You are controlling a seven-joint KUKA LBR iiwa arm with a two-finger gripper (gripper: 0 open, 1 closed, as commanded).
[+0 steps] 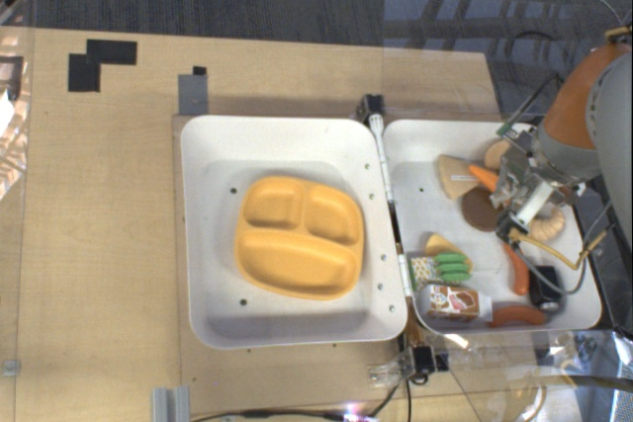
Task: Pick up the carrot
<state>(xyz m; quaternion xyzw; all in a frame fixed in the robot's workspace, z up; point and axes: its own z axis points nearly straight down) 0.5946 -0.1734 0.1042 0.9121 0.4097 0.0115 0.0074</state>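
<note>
Seen from above, a tan worktop (99,242) carries two shallow white bins side by side. The left bin (198,212) holds a yellow divided plate (297,237). The right bin (415,173) holds a scatter of small toy foods. The carrot (483,177) is a short, stubby, bright orange piece that narrows toward one end. It lies on a slant, at about 12 o'clock from the centre of the right bin. At its 9 o'clock side it touches or overlaps a pale beige wedge (455,175), and a dark brown disc (478,211) sits just beside it at 6 o'clock. The grey arm (584,114), with its orange band, reaches in from 3 o'clock. Its gripper (516,209) hangs over the right bin at about 4 o'clock from the carrot, close to it and over the edge of the brown disc. Whether the jaws are apart or together cannot be told from this angle, and nothing can be seen held between them. The carrot rests on the bin floor, apart from the gripper. Toward 6 o'clock in the same bin lie a yellow wedge (442,244), a bundle of green sticks (447,264) and a small brown and white carton (453,301). Toward 5 o'clock there are a thin orange-red stick (516,269) and a reddish sausage shape (517,314).
</note>
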